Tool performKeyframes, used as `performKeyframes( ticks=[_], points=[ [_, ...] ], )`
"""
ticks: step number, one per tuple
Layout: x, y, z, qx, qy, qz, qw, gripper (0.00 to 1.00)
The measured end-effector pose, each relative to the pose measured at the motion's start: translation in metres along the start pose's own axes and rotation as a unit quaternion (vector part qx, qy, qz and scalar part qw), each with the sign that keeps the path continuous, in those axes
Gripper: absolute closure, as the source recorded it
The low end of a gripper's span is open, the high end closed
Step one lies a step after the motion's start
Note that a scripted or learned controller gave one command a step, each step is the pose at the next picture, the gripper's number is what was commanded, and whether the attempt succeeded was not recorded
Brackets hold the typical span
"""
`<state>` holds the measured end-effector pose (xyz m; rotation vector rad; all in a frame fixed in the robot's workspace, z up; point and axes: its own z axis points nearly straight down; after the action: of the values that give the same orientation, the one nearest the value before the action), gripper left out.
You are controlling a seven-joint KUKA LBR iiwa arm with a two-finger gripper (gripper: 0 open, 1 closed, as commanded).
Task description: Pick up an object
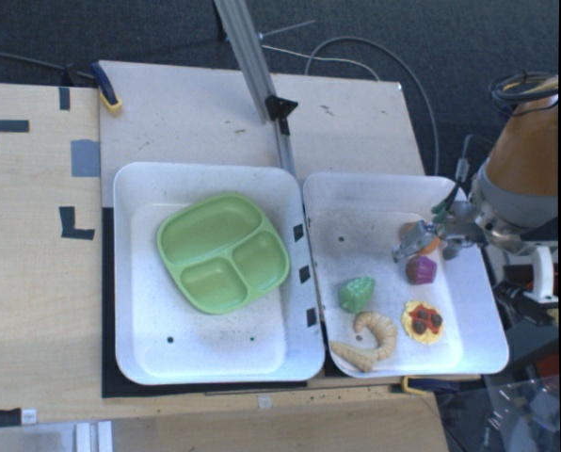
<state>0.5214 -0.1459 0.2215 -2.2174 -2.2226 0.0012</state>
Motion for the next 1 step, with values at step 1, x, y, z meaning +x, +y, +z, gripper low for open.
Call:
performKeyframes(
  ticks=[1],
  points=[
    [-0.0002, 0.0, -0.0001, 0.0, 0.0, 0.0, 1.0, 0.0]
  ],
)
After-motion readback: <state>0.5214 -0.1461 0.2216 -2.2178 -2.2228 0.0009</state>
